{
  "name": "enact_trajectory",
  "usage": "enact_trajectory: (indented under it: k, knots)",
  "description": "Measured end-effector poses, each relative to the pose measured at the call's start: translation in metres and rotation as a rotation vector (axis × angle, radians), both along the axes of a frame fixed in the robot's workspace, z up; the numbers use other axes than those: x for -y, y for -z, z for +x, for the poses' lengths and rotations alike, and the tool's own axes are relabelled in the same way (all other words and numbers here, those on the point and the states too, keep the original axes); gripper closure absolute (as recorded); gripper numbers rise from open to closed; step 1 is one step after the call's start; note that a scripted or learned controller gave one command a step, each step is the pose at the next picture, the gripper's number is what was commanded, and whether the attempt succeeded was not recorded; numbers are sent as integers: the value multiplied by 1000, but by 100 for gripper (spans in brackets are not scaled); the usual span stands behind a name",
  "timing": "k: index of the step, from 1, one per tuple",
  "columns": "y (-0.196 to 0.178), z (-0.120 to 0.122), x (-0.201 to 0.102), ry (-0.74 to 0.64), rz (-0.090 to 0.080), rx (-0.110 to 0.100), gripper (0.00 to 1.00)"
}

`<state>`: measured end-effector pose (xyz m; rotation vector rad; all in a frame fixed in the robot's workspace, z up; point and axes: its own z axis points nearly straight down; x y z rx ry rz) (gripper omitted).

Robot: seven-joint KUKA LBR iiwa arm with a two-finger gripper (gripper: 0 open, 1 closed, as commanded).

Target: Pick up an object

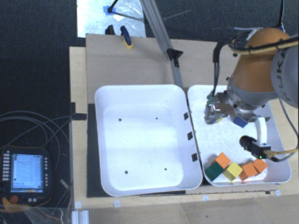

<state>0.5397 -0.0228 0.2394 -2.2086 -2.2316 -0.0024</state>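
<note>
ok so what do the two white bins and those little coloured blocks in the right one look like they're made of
The white bins look like moulded plastic with a smooth, slightly glossy finish: rounded corners, thin rolled rims, even colour. The coloured blocks have flat faces, square edges and a matte, solid paint-like colour, which suggests painted wood or foam; the view leaves that open.

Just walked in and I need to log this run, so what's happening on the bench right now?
A grey-and-orange robot arm reaches in from the right over the right-hand bin. Its gripper hangs above the upper part of that bin, beside a blue block. Nothing visible is held. A cluster of blocks lies in the bin's near corner: an orange block, a green block, a yellow block and another orange one. The left-hand bin sits alongside.
</note>
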Motion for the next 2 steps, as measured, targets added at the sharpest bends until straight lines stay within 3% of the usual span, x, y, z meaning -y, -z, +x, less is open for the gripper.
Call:
enact_trajectory:
  k: [1,2]
  knots:
    - [7,-14,-53,0,0,0,100]
    - [-13,-24,-101,-1,0,4,100]
